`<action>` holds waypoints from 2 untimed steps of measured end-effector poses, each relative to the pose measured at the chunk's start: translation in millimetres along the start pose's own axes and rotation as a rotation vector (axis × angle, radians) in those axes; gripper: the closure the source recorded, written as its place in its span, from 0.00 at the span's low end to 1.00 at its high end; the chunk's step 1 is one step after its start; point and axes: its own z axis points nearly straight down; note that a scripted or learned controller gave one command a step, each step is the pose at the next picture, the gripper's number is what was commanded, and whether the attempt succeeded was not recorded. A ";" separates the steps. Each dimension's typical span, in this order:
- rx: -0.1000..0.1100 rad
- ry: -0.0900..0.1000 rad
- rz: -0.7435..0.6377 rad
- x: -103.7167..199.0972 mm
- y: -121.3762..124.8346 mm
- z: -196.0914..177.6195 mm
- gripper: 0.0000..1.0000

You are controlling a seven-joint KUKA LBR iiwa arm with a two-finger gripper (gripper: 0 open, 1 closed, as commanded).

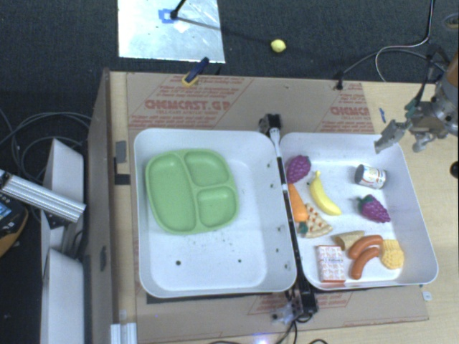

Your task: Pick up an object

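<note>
Toy food fills the right bin (419, 213), and any one piece would serve as the object to pick up; the nearest to the claw (403, 136) is the small can (370, 176), lying on its side in the upper right of that bin. It looks light and stiff, probably smooth and apt to roll, so a grip across its round body should hold best. Below it sits a purple grape bunch (374, 208), and toward the middle of the frame lie a yellow banana (323, 195), a second grape bunch (298, 168), a carrot (297, 201) and a pizza slice (316, 224). Along the lower edge are a red-and-white packet (330, 262), a sausage (364, 254), a tan wedge (350, 239) and a yellow corn-like piece (391, 254). All seem hard plastic, light and a little slippery. The left bin (158, 264) holds a green divided plate (192, 190) with nothing visible in its compartments. The claw hovers at the upper right, over the far rim of the right bin, its two fingers spread apart with nothing between them. Both bins rest on a cardboard-covered desk (215, 99).
</note>
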 end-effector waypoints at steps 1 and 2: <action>0.002 0.002 -0.001 86.7 9.0 70.5 0.00; 0.004 0.001 -0.001 113.5 -14.1 152.7 0.00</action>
